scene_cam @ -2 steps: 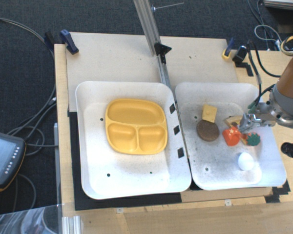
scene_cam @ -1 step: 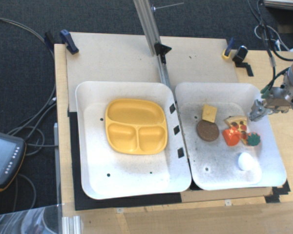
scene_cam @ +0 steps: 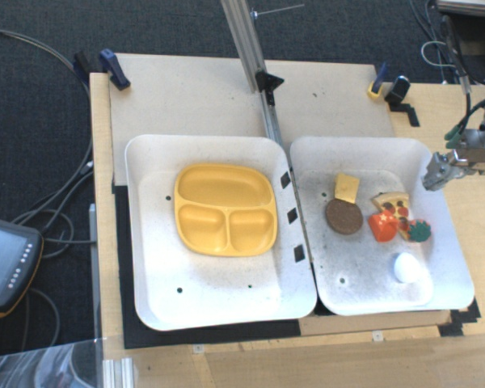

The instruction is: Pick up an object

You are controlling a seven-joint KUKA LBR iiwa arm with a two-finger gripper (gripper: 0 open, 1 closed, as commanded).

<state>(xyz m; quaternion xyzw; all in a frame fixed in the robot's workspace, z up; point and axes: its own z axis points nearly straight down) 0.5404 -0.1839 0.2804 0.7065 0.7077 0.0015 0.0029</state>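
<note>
Gripper (scene_cam: 438, 173) over right bin's (scene_cam: 323, 293) right rim, carrying nothing; opening can't be judged. Toy food (scene_cam: 388, 221) sits untouched.

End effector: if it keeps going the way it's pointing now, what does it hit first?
The end effector sits at the right bin's upper right rim, tip angled down and left. Straight on, it would likely meet the pizza slice toy first, then the red tomato-like toy. One slanted view, so depth is uncertain.
</note>
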